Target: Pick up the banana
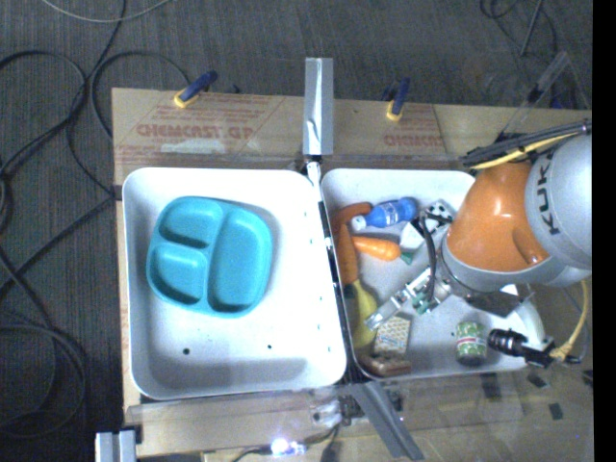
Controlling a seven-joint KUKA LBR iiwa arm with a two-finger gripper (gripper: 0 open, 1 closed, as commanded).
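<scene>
Camera view: banana (363, 313) half-hidden under claw (385, 308).

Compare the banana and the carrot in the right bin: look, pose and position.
The banana is yellow; the carrot is orange. The banana lies along the right bin's left wall, running toward the near edge; the carrot lies crosswise, farther back, near the blue bottle. The gripper sits beside the banana, farther from the carrot. Both are elongated and rest in the same bin.
</scene>
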